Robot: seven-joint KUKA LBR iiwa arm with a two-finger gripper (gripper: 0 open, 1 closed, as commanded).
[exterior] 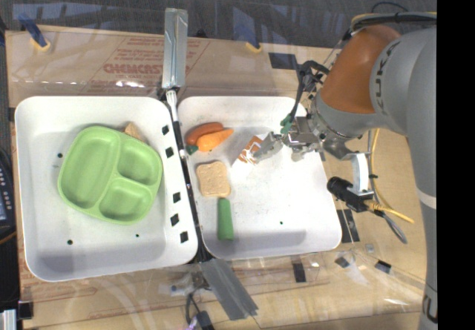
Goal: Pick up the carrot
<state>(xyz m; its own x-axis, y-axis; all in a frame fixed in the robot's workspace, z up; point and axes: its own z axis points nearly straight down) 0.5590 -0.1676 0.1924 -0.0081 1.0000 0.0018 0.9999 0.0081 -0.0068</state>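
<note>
The carrot [215, 140] is orange with a small green stub at its left end. It lies in the right bin [297, 228] near the upper left corner, pressed against a reddish sausage [204, 129] just behind it. My gripper [256, 149] hangs low over the bin floor a short way to the right of the carrot's tip, apart from it. A small orange-and-white shape sits at the gripper's end, and I cannot make out what it is. The arm's orange band [356, 76] and grey wrist come in from the right.
A slice of bread [214, 179] and a green cucumber piece [225, 219] lie below the carrot. The left bin [44, 247] holds a green divided plate [111, 173] with a tan item [134, 129] behind it. The bins' shared wall [180, 173] runs just left of the carrot.
</note>
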